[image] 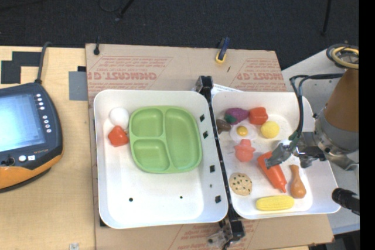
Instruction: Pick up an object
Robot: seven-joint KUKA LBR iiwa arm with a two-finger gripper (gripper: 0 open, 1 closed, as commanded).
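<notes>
Inside the right bin (304, 108) lie nine toy foods; the gripper (280, 155) hovers over one carrot (274, 173), jaw state unclear. Left bin (105, 184): one green tray (164, 140), two foods.

An orange toy carrot (274, 174) lies slantwise in the right bin (316, 203), beside a drumstick (297, 182).

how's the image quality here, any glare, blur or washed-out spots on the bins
Camera view: even overhead light, soft shadows. The white bins are bright, so the egg nearly blends into the left one. The tablet screen glares pale blue. The gripper over the carrot looks slightly soft. Floor beyond is dark.
</notes>
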